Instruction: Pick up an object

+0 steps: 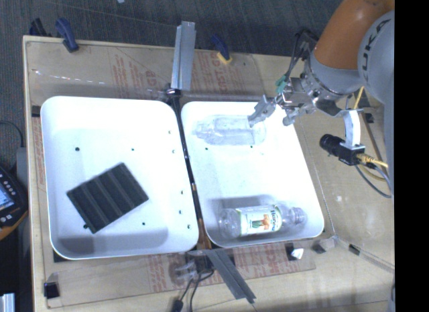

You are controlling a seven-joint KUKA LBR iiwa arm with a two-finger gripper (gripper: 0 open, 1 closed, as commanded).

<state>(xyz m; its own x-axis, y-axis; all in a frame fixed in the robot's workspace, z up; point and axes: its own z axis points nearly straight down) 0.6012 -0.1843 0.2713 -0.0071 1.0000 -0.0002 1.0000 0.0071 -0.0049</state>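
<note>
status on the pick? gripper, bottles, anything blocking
Gripper over right bin's far edge, holding nothing. Clear bottle lying just beside it; labelled bottle at near wall. Dark ribbed panel in left bin. Nothing blocking.

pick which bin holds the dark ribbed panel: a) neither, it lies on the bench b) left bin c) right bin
b, the dark ribbed panel lies flat on the floor of the left bin, while the right bin holds two clear bottles instead.
</note>
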